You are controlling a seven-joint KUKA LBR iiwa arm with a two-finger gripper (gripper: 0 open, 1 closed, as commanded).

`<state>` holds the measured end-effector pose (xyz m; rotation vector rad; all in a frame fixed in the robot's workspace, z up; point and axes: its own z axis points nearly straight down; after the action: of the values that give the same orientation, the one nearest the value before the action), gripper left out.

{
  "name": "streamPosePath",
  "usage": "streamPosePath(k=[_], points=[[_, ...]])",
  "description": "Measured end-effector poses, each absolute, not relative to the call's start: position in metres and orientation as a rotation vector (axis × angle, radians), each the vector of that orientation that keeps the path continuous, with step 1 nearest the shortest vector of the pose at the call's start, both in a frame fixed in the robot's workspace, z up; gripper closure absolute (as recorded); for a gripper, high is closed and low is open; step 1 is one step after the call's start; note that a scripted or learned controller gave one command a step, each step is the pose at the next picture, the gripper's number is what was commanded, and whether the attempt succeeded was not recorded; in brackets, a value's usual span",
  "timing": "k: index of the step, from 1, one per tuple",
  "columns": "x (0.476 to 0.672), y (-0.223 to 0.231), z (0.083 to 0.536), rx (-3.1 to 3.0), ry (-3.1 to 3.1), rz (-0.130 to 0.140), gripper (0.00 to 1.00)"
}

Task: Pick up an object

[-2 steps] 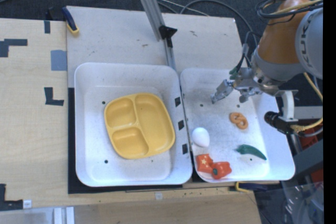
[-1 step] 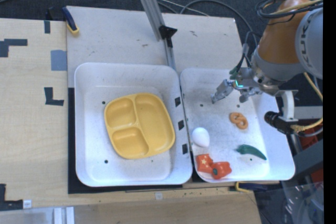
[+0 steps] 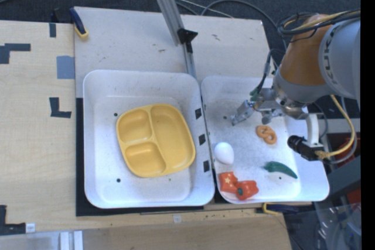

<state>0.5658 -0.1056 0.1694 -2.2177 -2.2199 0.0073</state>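
Two white bins sit side by side on the bench; in the camera view we see the left bin [image 3: 94,126] carrying a yellow divided plate [image 3: 155,139] near its centre, and the right bin [image 3: 316,184] carrying the small things. We count four of them: a white egg [image 3: 223,153] against the bin's left wall; a red and orange toy [image 3: 237,185] in its near left corner; a dark green pepper-like piece [image 3: 280,169] toward its near right corner; and an orange pretzel-shaped piece [image 3: 266,134], small and looped, lying near the middle of the bin toward its right side. The arm [image 3: 319,58] reaches in over the bin's right edge, its orange band above the wrist, its wrist tilted down and to the left; the gripper [image 3: 238,118] hangs over the bare floor in the bin's middle, just left of the pretzel piece and apart from it; we cannot tell how far its fingers are parted, and we see nothing between them.
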Motion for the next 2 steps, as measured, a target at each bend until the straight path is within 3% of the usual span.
streamPosePath(k=[1,2], points=[[0.561,-0.096,0.109,-2.214,-2.219,0.009,0.00],[0.561,-0.096,0.088,-2.219,-2.224,0.003,0.00]])
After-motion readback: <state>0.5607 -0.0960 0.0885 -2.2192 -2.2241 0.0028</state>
